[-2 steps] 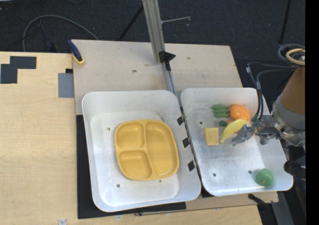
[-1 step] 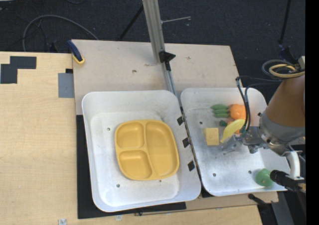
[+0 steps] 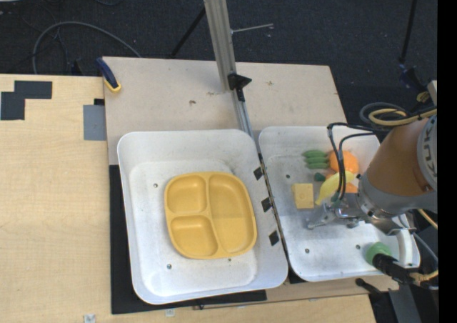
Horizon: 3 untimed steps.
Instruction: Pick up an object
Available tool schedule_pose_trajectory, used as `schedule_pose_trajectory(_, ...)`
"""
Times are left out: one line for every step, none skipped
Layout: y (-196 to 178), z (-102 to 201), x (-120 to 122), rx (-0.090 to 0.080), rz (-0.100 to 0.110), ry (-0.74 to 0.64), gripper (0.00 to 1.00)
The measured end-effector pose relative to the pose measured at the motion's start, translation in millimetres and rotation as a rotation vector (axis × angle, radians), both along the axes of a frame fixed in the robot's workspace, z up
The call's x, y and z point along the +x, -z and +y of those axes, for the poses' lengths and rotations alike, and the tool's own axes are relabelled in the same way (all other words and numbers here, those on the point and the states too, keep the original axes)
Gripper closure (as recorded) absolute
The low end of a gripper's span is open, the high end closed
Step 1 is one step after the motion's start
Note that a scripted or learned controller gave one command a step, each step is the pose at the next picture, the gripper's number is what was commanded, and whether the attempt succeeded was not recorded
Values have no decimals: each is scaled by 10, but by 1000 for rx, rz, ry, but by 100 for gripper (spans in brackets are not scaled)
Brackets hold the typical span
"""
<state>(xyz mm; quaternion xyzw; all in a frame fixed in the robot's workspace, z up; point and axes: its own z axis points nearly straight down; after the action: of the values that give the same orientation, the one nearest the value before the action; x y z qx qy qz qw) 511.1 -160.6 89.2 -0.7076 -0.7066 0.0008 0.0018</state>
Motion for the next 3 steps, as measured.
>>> schedule_pose_trajectory(-126, -12, 6, 1, -1, 3, 100)
schedule_pose_trajectory(-667, -13, 116, -2, -6, -3, 100)
schedule_pose_trajectory(-1139, -34, 31, -1, -5, -2, 100)
